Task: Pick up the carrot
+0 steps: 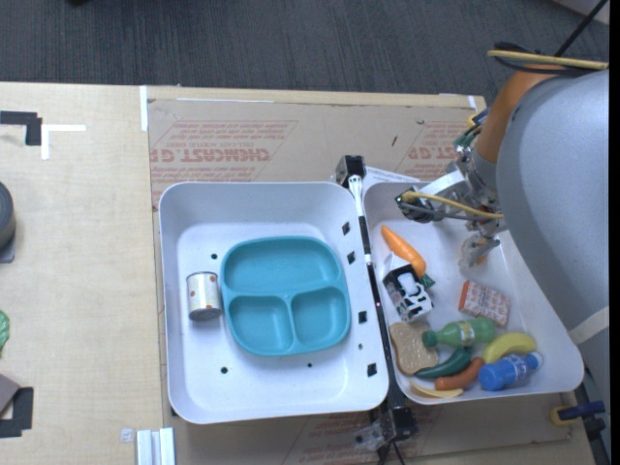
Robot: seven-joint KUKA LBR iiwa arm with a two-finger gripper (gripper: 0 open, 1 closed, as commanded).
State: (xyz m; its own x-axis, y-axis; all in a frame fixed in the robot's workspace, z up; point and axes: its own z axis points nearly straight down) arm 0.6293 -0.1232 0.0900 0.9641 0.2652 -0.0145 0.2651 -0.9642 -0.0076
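Bright, even overhead light, soft shadows, mild glare on white bins (184,260), slightly soft focus.

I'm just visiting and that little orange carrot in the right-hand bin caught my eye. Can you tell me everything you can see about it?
The small orange toy carrot, plastic by its look, lies flat on the floor of the shallow white right bin, near its left wall. It tapers, running diagonally from upper left to lower right, with what looks like a green tip at its lower end. That end lies close to a black-and-white toy; contact is unclear. The robot's pincer is off to its right, not touching it.
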